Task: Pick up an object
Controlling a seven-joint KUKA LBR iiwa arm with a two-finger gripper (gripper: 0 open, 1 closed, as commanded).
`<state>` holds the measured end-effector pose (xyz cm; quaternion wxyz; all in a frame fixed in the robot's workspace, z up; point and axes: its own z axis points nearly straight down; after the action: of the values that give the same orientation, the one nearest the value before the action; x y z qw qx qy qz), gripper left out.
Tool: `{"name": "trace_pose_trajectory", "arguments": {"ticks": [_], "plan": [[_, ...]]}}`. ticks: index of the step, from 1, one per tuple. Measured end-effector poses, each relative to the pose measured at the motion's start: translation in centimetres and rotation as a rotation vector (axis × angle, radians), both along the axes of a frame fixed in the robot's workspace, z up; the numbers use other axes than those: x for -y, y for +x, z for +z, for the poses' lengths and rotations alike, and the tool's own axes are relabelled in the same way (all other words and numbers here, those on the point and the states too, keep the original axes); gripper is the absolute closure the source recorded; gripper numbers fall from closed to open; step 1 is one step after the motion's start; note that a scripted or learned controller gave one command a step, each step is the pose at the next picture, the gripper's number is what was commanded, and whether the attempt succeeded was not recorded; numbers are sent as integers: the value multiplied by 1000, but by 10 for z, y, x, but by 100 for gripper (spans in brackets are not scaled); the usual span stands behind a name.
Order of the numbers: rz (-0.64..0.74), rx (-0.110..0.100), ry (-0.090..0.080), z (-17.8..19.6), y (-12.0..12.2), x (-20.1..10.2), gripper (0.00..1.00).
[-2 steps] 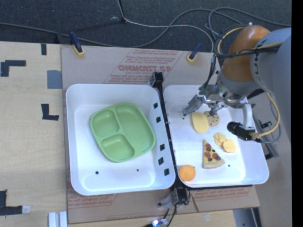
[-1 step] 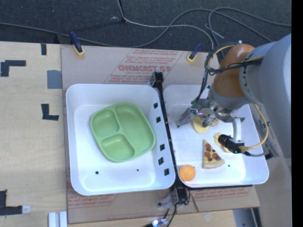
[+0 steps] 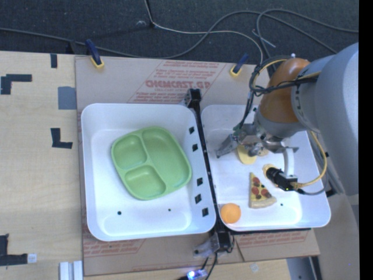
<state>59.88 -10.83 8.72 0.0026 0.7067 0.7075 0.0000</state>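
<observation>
In the right bin (image 3: 309, 214) my gripper (image 3: 254, 148) hangs low near the bin's middle, under the orange-banded wrist (image 3: 284, 95). Its fingers are spread open, and one grey finger (image 3: 225, 148) points out to the left. A small yellow object (image 3: 245, 154) lies on the bin floor between the fingers, partly hidden by the gripper; I cannot tell whether a finger touches it. A toy pizza slice (image 3: 260, 192) lies just in front of the gripper. An orange ball (image 3: 231, 213) rests at the bin's front left corner.
The left bin (image 3: 96, 214) holds a green divided plate (image 3: 151, 162). A black divider (image 3: 201, 156) runs between the bins. A black and yellow cable fitting (image 3: 278, 178) hangs off the arm just above the pizza slice. The arm's grey body covers the right bin's far right side.
</observation>
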Motion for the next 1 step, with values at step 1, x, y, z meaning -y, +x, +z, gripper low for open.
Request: {"name": "trace_pose_trajectory", "arguments": {"ticks": [1], "plan": [[2, 2, 1, 11, 1, -1, 100]]}}
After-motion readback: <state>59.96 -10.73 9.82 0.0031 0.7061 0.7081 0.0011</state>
